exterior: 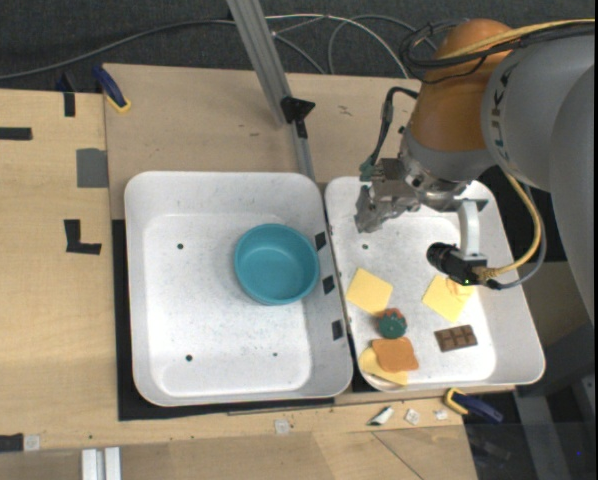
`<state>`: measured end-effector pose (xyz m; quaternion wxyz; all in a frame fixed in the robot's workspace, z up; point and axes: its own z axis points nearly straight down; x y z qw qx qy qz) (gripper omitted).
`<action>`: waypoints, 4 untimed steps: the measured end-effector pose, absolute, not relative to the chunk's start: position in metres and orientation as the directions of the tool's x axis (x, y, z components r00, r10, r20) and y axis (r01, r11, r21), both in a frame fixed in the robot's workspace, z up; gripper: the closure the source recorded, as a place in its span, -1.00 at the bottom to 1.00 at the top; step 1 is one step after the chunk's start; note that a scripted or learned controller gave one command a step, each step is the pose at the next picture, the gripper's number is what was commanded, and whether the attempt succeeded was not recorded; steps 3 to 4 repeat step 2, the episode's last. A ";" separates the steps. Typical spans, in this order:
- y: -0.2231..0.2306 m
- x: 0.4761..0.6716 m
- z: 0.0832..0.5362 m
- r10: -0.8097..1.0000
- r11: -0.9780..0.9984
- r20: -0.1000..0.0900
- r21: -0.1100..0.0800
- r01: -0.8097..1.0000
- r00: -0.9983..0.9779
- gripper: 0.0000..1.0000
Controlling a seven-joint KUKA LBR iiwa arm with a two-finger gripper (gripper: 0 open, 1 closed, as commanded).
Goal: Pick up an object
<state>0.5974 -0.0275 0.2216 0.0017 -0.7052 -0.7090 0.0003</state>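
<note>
A teal bowl is sitting upright in the left bin; yellow squares, a brown block and an orange piece are lying flat in the right bin.

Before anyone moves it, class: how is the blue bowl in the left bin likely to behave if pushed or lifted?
The blue bowl sits upright on the flat floor of the left bin, so a push would probably slide it, not roll it. Its round open rim looks rigid, likely plastic and light. The smooth curved wall may slip from a pinch, so gripping the rim seems safer.
</note>
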 end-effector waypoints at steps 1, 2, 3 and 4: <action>0.019 0.580 0.232 1.000 0.007 0.002 -0.003 1.000 -0.007 1.00; 0.063 0.557 0.238 1.000 0.007 0.002 -0.003 1.000 -0.007 1.00; 0.063 0.557 0.238 1.000 0.007 0.002 -0.003 1.000 -0.007 1.00; 0.063 0.557 0.238 1.000 0.007 0.002 -0.003 1.000 -0.007 1.00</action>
